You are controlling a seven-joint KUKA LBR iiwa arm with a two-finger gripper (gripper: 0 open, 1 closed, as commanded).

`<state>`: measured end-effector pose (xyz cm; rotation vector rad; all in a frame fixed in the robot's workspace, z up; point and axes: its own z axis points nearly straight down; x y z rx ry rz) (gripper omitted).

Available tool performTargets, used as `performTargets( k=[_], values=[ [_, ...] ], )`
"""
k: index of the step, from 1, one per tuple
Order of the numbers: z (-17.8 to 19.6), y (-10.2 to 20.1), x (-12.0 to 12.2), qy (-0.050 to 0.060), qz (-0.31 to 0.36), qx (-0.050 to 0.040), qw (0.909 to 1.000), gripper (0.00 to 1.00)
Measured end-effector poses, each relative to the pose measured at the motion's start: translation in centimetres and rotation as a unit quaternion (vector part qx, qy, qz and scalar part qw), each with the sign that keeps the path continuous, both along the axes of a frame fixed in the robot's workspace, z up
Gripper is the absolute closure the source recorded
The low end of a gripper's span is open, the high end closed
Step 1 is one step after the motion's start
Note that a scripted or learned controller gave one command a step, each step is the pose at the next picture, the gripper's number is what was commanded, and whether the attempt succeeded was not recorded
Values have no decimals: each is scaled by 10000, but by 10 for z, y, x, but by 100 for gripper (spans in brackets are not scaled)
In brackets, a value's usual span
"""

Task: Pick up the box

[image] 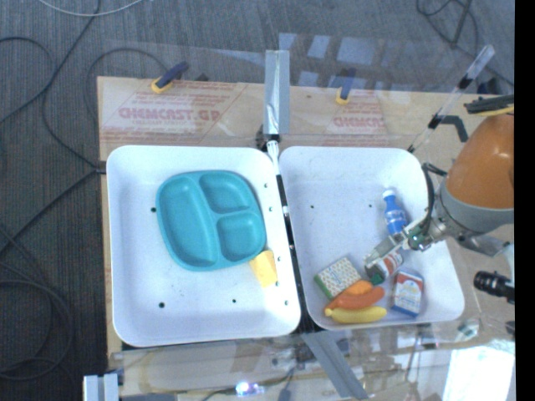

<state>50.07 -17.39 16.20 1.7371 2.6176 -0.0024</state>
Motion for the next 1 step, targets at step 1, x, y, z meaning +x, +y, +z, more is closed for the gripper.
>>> performTargets(
  k=[1],
  values=[
    [-63,62,-1,-94,85,-21,9999,0]
  ],
)
